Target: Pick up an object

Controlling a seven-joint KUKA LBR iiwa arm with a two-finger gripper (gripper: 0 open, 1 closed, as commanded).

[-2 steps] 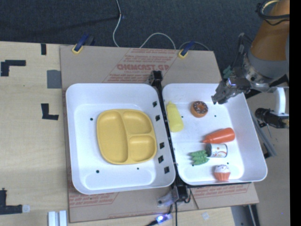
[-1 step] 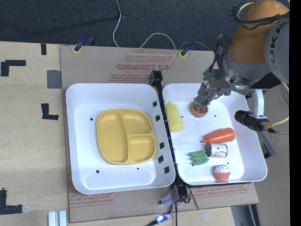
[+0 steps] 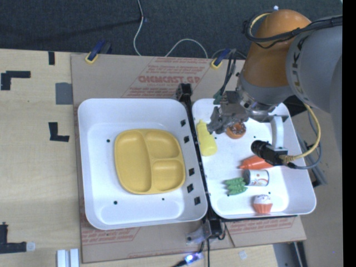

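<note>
Camera view, landmark: right-hand shallow white plastic bin [image 3: 297,204], one of two side by side on the wooden counter [image 3: 33,149].
Arm: grey KUKA arm with orange band [image 3: 275,43] reaches in from the right and hangs over the far part of the right bin.
Gripper: dark two-finger gripper [image 3: 218,125] sits low over the right bin's far-left area, close to the wall shared with the left bin; whether it is open or closed cannot be told, and nothing can be seen held.
Yellow object: soft-looking yellow bottle-shaped plastic toy [image 3: 207,142] lies in the right bin along its left wall, just beside the gripper, nearer the camera.
Round orange item: small orange-and-brown round piece [image 3: 237,130] lies in the right bin just right of the gripper.
Orange carrot-like toy: [image 3: 255,163] mid-bin, towards the right wall.
White cup with red mark: [image 3: 258,177] just nearer than the carrot-like toy.
Green leafy toy: [image 3: 236,186] just left of the cup.
Cupcake-like toy, white top and orange base: [image 3: 262,203] near the right bin's near edge.
Left bin: white bin [image 3: 94,121] holds a yellow divided plastic plate [image 3: 149,160], well apart from the gripper.
</note>
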